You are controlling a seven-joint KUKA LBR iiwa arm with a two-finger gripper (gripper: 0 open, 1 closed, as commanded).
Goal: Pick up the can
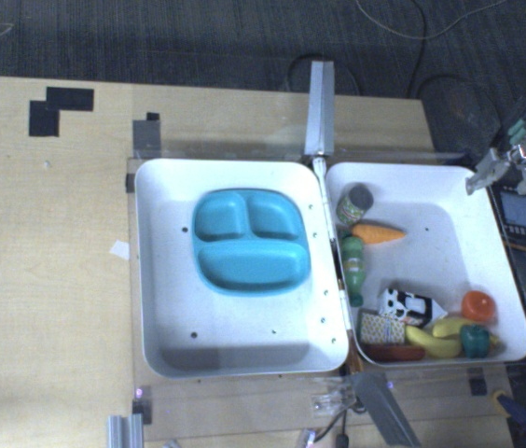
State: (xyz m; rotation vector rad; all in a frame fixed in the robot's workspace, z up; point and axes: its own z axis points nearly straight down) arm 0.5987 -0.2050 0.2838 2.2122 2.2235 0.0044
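The can (354, 203) is a small greyish tin with a green label. It stands tilted in the right bin (449, 189), in the far left corner against the dividing wall. An orange carrot (378, 234) lies just in front of it, touching or nearly so. My gripper (515, 160) hangs at the right edge of the view, above the right bin's far right corner and well to the right of the can. Nothing shows between it and the can.
A green bottle (352, 267) lies along the right bin's left wall. A cow-patterned item (405, 304), small box (381, 328), banana (436, 336), orange ball (478, 306) and teal item (475, 341) crowd its near side. A blue sectioned plate (249, 241) sits in the left bin (165, 278).
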